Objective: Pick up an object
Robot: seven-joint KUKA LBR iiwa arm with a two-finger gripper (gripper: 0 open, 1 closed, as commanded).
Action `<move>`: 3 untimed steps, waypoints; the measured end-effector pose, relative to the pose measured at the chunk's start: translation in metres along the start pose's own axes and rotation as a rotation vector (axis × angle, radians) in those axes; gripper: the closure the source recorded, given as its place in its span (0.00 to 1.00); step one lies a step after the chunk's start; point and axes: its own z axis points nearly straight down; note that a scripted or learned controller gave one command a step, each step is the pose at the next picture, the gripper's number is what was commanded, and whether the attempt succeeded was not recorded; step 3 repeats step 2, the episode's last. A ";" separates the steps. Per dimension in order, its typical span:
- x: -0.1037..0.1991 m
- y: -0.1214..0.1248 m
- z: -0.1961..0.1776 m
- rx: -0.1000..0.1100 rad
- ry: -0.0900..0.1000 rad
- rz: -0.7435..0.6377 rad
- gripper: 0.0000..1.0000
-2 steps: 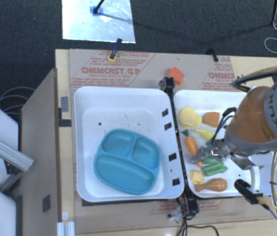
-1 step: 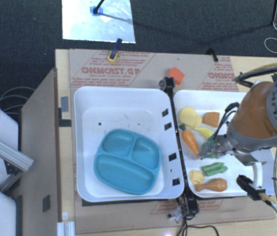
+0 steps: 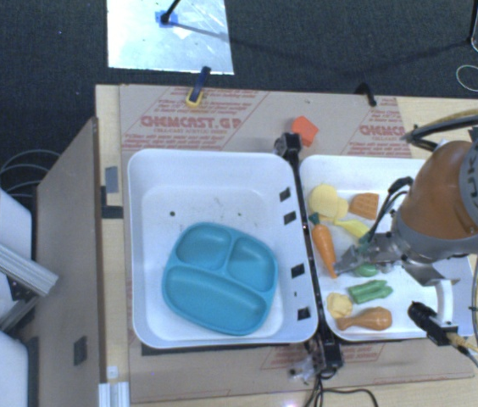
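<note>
- The arm reaches in from the right and hangs over the right bin, with the gripper low among the toy foods there.
- The gripper sits just beside the carrot and just above the green vegetable; its tip points toward the carrot.
- Whether the gripper is released or clenched I cannot tell: the dark metal parts blur together and no clear gap shows.
- No item shows between them, so I judge that nothing is grasped yet.
- All the foods look to be lying on the bin floor: the yellow fruit and the orange bread-like piece at the far side, the carrot along the left wall, the green vegetable in the middle, the drumstick and a small yellow piece at the near side.
- The left bin holds a blue divided plate, well apart from the gripper.
- An orange block lies on the table behind the bins, outside both.
- Done so far, as I judge it: the approach, with the gripper down at object level.
- Left to do: close on one item, most likely the carrot or the green vegetable, and lift it clear of the bin.
</note>
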 end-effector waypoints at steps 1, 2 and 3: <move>0.000 0.001 -0.011 -0.003 0.000 -0.001 1.00; 0.072 0.019 -0.093 -0.005 0.002 -0.011 1.00; 0.072 0.019 -0.093 -0.005 0.002 -0.011 1.00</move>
